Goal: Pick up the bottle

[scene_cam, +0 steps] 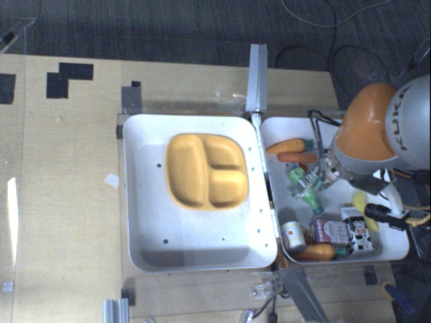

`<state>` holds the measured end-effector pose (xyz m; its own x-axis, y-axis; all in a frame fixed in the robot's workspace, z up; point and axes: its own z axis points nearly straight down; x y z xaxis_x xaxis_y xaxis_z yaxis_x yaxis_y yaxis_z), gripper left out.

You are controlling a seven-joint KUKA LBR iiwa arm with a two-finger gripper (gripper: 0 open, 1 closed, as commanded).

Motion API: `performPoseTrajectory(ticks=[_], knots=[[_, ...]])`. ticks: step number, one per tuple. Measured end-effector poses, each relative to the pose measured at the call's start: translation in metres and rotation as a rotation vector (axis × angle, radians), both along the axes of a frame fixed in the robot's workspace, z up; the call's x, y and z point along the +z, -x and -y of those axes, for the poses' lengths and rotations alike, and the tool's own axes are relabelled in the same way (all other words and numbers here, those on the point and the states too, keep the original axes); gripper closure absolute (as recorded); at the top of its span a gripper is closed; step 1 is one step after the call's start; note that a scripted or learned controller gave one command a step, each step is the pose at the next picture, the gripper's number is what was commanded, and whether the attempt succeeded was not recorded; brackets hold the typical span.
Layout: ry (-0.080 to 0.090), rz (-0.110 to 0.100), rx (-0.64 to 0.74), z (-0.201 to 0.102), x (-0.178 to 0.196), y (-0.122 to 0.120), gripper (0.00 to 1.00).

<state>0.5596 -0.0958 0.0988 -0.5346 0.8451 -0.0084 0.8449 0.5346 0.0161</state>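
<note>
A small green bottle (312,200) lies tilted in the middle of the right bin (397,251). A second green piece (296,175) lies just up-left of it; I cannot tell whether the two are one object. My gripper (318,181) hangs low over the bottle's upper end, under the grey and orange wrist (367,130). The wrist hides much of the gripper. Whether anything is gripped cannot be made out.
The right bin also holds a carrot (286,146), a red-orange piece (297,158), a small can (291,234), a purple carton (330,232), an orange item (316,252), a yellow item (360,202) and a white box (360,231). A yellow divided tray (205,170) sits in the left bin (145,241).
</note>
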Motion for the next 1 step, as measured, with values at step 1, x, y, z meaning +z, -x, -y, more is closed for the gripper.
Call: performPoseTrajectory(ticks=[1], knots=[[0.0,-0.013,-0.085,-0.0523,0.1369,0.0098,1.0]])
